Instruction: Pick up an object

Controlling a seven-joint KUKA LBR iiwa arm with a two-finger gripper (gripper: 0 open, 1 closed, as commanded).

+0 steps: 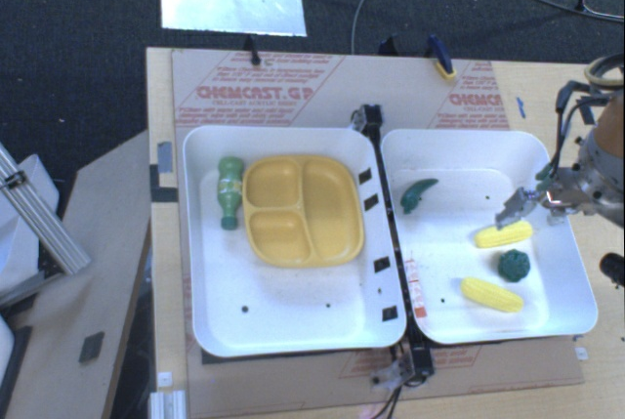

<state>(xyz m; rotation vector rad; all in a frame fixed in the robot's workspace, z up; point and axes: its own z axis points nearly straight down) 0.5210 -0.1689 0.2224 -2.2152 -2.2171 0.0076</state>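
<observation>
Hovering just at one o'clock of the upper corn cob (504, 233) in the right bin (459, 163), gripper (522, 204) positioned for a descent. Jaws' state impossible to tell. Nothing held yet.

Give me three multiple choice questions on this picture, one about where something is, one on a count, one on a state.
1. Where is the green bottle?
A. left bin
B. right bin
C. on the plate

2. How many yellow corn cobs are there?
A. one
B. two
C. three

3. The yellow divided plate is:
A. holding food
B. flipped over
C. bare, right side up

Answers: 1 A, it lies left of the plate in the left bin. 2 B, one cob near the gripper, another below. 3 C, its compartments show bare.
</observation>
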